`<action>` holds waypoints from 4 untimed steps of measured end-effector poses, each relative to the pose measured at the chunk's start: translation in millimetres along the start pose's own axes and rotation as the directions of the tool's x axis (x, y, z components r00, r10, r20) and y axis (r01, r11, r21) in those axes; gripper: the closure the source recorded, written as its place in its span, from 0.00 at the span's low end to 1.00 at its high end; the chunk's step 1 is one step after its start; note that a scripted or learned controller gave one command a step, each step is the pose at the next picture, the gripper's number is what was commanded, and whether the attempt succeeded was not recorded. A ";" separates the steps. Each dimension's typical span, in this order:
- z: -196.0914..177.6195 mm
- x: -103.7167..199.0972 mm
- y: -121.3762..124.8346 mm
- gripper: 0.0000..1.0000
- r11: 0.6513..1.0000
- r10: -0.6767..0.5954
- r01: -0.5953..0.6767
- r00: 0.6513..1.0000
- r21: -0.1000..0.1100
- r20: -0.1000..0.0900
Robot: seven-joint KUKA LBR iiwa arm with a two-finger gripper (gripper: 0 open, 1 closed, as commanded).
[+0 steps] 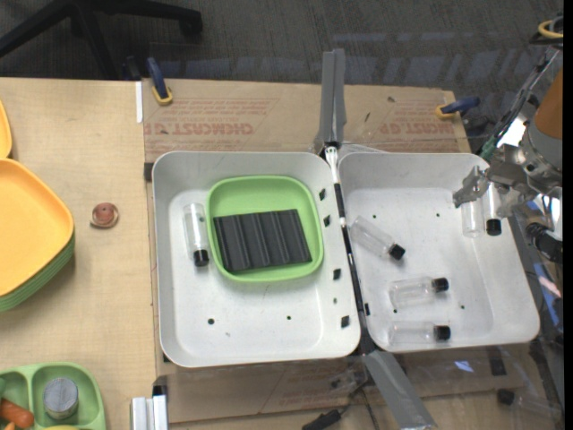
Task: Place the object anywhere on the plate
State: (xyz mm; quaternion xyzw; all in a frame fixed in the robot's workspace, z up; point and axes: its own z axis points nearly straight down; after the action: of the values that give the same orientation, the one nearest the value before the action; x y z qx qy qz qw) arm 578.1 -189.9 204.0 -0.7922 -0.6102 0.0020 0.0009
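Nearest the camera, a clear vial [419, 333] lay in the right bin [501, 330]. Another black-capped vial [477, 217] hung clamped in the gripper [481, 197] above that bin, well apart from the green plate [264, 191]. Probably light, rigid, slippery; mid-body suited holding.

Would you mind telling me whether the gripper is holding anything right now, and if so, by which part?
The gripper holds a clear vial between its fingers, gripped around the clear body, above the right bin.
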 end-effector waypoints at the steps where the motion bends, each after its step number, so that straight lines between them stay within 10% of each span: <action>1: 31.2 -6.9 -15.2 1.00 0.993 -0.119 0.119 0.993 0.001 -0.001; 4: 8.3 32.0 -112.2 1.00 0.891 -0.454 0.454 0.891 -0.003 0.000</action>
State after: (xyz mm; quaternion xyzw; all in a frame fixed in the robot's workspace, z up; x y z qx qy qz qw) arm 477.8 -130.3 196.0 -0.6280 -0.7782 0.0006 0.0006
